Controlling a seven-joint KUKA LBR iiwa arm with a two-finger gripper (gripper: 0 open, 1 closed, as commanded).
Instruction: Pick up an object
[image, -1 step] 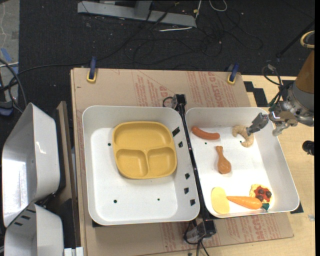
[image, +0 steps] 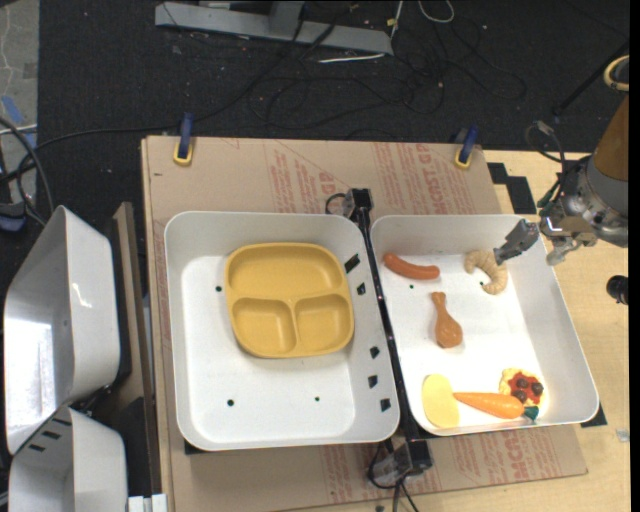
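The right bin (image: 560, 320) holds a red-orange sausage (image: 411, 267), a brown chicken drumstick (image: 447, 320), a beige knobbly piece (image: 486, 268), a pale yellow slice (image: 438, 400), an orange carrot (image: 488, 404) and a small pizza piece (image: 523, 385). My gripper (image: 530, 248) hangs over the bin's upper right corner, just right of the beige piece. Its fingers stand open with nothing between them; one dark fingertip (image: 506, 251) points at the beige piece.
A yellow divided plate (image: 290, 298) lies in the left bin (image: 190, 340). A black divider strip (image: 375, 300) runs between the bins. Blue-yellow clamps (image: 183, 140) pin the cardboard base at the back. White tubs (image: 60, 310) sit at far left.
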